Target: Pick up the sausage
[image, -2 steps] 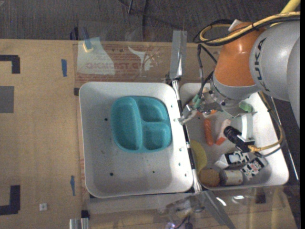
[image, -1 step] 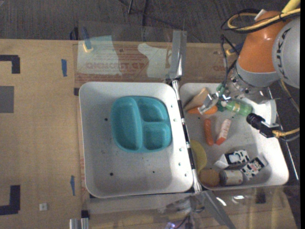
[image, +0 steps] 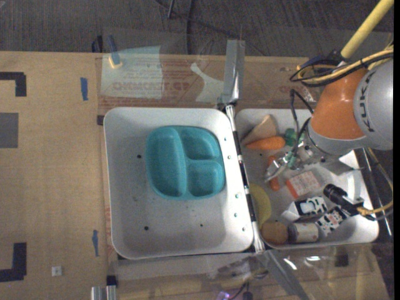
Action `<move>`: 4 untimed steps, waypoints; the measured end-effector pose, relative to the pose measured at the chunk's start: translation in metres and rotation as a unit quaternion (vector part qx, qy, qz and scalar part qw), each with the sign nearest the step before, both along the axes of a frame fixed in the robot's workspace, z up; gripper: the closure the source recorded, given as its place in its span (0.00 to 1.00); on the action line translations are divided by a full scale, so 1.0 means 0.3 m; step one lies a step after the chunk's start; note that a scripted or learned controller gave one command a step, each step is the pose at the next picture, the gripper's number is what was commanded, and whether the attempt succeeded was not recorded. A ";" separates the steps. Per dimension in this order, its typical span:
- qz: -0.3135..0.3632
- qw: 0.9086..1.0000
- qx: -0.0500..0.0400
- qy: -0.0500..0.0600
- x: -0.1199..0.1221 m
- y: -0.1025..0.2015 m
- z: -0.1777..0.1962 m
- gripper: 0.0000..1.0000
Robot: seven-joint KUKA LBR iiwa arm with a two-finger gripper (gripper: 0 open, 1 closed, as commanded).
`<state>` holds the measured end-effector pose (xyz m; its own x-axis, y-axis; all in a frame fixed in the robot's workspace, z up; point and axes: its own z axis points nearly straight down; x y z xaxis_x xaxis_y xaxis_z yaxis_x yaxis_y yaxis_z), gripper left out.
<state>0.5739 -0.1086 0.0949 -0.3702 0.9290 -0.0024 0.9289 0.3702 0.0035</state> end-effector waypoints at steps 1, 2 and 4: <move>0.004 1.000 -0.001 -0.006 -0.131 0.016 -0.014 0.00; 0.002 1.000 -0.004 -0.011 -0.123 0.006 0.026 1.00; 0.032 0.999 0.000 0.000 0.197 0.415 0.462 1.00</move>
